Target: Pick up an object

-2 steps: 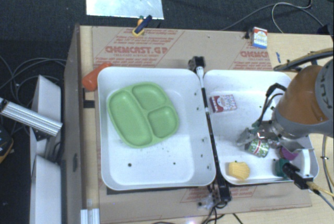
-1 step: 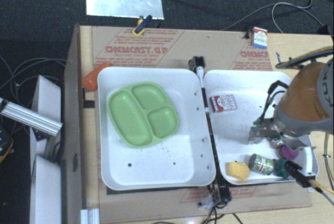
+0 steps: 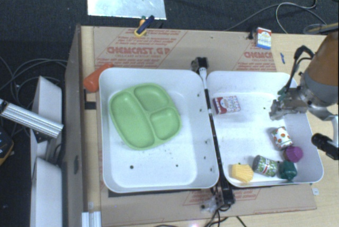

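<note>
A: Start with the gripper (image 3: 279, 108). How wide are the fingers?

B: I cannot tell. From the camera view it is a dark grey, blocky cluster of metal over the right bin (image 3: 249, 152), near that bin's right wall, and the fingertips blur into each other. Nothing shows between them.

A: And the arm (image 3: 323, 75) behind it?

B: It comes in from the right, a rounded body with an orange-brown band, and a black cable loops over its top.

A: What lies closest to the tool?

B: A small stubby can (image 3: 282, 137) with a white and orange printed label, just below the gripper, apart from it. Further down sit a purple round piece (image 3: 294, 154), a dark teal lump (image 3: 287, 170), a green-labelled can (image 3: 265, 165) lying on its side, and a yellow ridged piece (image 3: 242, 172) like a corn cob, all crowded in the bin's near right corner.

A: Anything to the left of the tool?

B: A flat red and white carton (image 3: 226, 105) lies near the divider between the bins, well apart from the gripper.

A: The other bin?

B: The left bin (image 3: 127, 168) holds a pale green plastic tray (image 3: 144, 115) with three smooth compartments, tilted slightly. Both bins are shallow, glossy white, with rounded corners, resting on printed cardboard (image 3: 137, 48).
</note>
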`<state>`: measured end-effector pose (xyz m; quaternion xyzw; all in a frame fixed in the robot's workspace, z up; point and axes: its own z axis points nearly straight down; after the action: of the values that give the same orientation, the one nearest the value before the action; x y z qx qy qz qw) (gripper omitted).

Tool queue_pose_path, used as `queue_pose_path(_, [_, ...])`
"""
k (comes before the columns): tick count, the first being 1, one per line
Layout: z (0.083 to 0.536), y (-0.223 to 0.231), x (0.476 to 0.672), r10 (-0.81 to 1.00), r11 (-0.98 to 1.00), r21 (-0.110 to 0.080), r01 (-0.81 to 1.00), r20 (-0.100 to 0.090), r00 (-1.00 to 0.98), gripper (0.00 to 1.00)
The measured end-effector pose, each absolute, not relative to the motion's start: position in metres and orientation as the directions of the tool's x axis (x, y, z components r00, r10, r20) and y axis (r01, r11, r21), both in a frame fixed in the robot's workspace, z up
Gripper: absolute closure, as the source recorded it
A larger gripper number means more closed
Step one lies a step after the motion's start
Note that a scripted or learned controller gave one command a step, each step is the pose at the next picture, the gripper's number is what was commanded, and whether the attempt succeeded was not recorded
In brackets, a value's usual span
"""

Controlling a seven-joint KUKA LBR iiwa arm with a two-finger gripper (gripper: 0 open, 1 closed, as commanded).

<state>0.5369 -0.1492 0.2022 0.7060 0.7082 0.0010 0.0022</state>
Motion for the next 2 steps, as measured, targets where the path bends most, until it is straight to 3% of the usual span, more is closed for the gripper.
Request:
queue_pose_path(1, [0.201, -0.149, 0.536, 1.0, 0.003, 0.002, 1.0, -0.001, -0.003, 0.0])
queue_pose_path(2, [0.123, -0.174, 0.555, 1.0, 0.002, -0.001, 1.0, 0.0, -0.002, 0.0])
